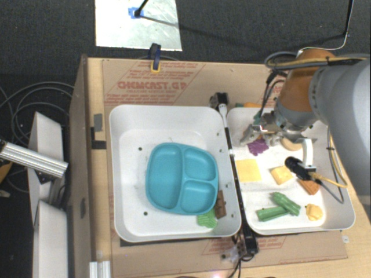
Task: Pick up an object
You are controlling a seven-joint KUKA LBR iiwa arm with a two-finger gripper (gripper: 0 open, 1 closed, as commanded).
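Pick-up task, approach step; nothing is seen lifted.

**Nearest, right bin** [343, 218], a shallow white tray with smooth walls: two ridged green pieces [279, 206], matte and stalk-like, lie crossed. Just beside them are a small rounded yellow lump [313, 211] and, a little farther, an orange-brown wedge [309, 186].

**Nearest, left bin** [124, 120]: a crinkled green piece [206, 219] and a dark brown strip [221, 204] sit at the edge of a teal divided plate [181, 177]. The plate is glossy moulded plastic with three compartments.

**Mid-distance, right bin:** a flat yellow square [247, 169] lies thin as a slice, near a blocky pale yellow chunk [280, 174].

**Beyond, right bin:** the purple object [258, 147], small, lumpy and matte, lies near the wall shared with the left bin. It is the likely target. The hand [259, 131] hangs directly over it, close or touching; which cannot be told. Whether the hand is released or clenched also cannot be told.

**Next move, as judged:** a short, centred descent and a firm closure. The object's irregular form offers few flat faces, and the bin wall beside it limits clearance.

**Farthest:** the grey arm [342, 97] with its orange band, the printed cardboard-brown worktop [174, 80], and a crumpled silvery sheet [138, 16].
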